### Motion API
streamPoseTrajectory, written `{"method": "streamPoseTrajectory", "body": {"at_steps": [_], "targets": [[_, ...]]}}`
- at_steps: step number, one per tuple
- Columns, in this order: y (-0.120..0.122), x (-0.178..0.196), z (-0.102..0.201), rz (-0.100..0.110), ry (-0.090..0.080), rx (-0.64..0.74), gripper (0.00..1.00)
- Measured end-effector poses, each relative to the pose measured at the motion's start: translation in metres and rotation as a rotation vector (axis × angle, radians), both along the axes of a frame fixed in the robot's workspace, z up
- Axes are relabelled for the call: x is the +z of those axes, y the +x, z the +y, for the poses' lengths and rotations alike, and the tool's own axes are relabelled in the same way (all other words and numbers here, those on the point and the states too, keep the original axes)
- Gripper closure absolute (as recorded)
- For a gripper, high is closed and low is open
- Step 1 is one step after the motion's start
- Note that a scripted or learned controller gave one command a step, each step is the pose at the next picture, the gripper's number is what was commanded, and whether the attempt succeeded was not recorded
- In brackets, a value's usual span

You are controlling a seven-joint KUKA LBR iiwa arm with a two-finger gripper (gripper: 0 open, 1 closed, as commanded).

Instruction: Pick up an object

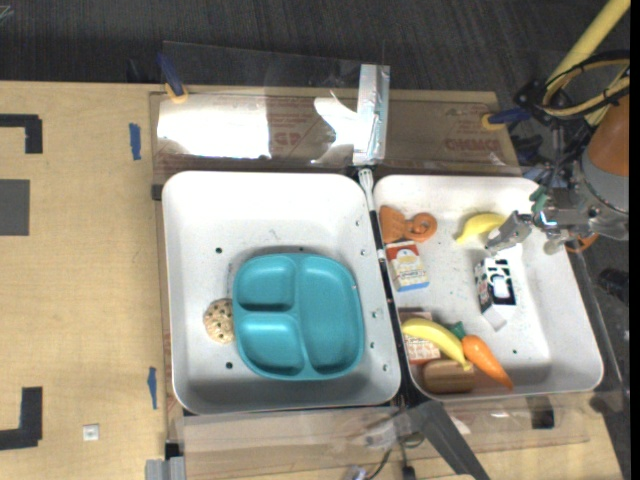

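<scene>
My gripper (519, 228) hangs over the right bin (560, 363), near its upper right part, on the grey arm coming in from the right. Just left of the tip lies a small yellow banana piece (480, 227). A black-and-white packet (497, 284) lies just below the gripper. Further left are an orange toy (408, 226) and a small red-and-white carton (408, 266). At the front of this bin lie a larger banana (432, 334), a carrot (484, 358) and a brown bun (447, 376). I see nothing held by the gripper.
The left bin (200, 208) holds a teal divided plate (297, 313) with a cookie (218, 320) at its left. A clear sheet with tape (370, 113) stands behind the bins. Cables and a yellow hose (590, 38) hang at the upper right.
</scene>
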State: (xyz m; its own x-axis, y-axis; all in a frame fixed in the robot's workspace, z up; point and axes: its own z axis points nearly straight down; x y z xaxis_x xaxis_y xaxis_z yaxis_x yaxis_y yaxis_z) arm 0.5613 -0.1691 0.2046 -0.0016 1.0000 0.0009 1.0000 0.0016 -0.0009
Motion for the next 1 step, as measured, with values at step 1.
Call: {"method": "streamPoseTrajectory", "body": {"at_steps": [1], "targets": [[-0.0189,-0.1057,-0.0177,-0.007,-0.003,0.001,0.00]]}}
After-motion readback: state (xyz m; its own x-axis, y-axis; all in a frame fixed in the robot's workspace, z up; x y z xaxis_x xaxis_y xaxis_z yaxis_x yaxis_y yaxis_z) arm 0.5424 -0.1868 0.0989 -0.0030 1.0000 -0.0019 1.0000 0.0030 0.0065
